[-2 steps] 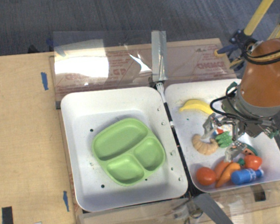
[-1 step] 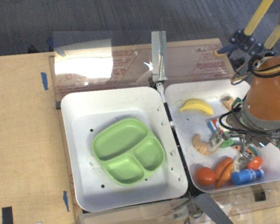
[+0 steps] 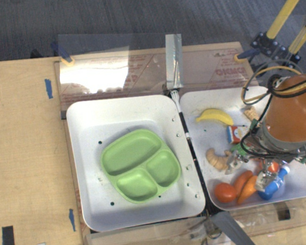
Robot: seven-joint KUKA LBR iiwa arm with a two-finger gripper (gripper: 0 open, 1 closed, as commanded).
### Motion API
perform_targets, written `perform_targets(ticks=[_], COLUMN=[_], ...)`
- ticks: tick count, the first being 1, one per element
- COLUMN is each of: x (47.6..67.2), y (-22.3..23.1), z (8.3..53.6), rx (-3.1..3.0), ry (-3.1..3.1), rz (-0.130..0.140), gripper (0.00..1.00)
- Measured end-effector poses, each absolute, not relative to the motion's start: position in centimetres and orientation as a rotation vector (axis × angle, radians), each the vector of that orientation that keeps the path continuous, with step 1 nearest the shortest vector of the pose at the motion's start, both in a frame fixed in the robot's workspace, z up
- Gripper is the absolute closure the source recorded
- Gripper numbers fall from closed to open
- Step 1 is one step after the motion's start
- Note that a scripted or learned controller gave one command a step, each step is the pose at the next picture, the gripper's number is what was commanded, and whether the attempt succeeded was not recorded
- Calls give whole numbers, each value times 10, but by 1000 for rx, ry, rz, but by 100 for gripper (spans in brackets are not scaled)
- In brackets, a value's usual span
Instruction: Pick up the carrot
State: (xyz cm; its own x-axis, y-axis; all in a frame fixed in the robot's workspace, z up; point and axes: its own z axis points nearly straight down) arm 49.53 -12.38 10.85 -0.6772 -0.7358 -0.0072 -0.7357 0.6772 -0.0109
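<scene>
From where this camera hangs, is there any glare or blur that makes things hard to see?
In the camera view, glare whitens the clear panel behind the left bin; the orange band of the arm looms large and soft-edged; the carrot and green tray look reasonably sharp, with soft shadows.

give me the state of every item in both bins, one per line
green tray: lying flat in left bin, compartments bare
banana: lying loose, right bin, far side
carrot: lying in right bin, beside tomato
tomato: resting at near edge
pincer: low over right bin
</scene>
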Motion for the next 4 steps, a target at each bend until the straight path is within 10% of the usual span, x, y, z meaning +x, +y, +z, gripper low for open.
perform_targets(ticks=[2, 3, 4], x=[491, 497, 497], y=[-100, -102, -102], z=[102, 116, 115], rx=[-2224, -2215, -2216], ry=[2186, 2180, 2181], rz=[-40, -65, -61], gripper=[0, 100, 0])
